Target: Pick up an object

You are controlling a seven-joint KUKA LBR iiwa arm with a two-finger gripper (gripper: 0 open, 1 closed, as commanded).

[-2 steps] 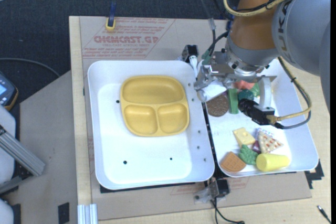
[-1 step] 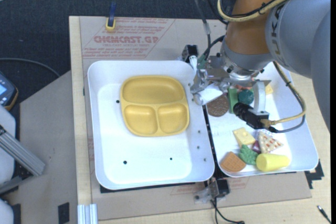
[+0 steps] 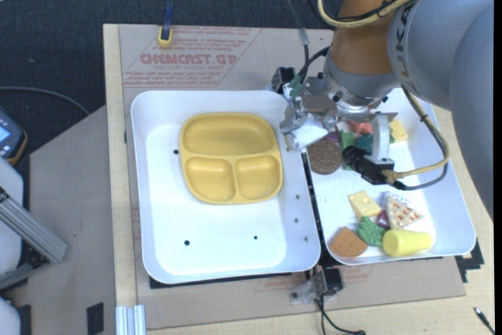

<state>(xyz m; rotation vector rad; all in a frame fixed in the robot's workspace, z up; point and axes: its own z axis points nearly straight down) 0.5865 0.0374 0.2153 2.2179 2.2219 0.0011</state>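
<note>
Arm reaching down over the right bin's toy food

The grey and orange arm is hanging over the right bin, its pincer sitting low above a brown cookie. A yellow divided plate is lying in the left bin. A yellow cylinder, waffle and cheese are lying near the front.

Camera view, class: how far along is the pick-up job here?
Done: the arm's hand is down in the right bin, over the toy food near the brown cookie. In hand: nothing visibly gripped. Left: grasp and lift an item; the yellow tray sits in the left bin.
</note>
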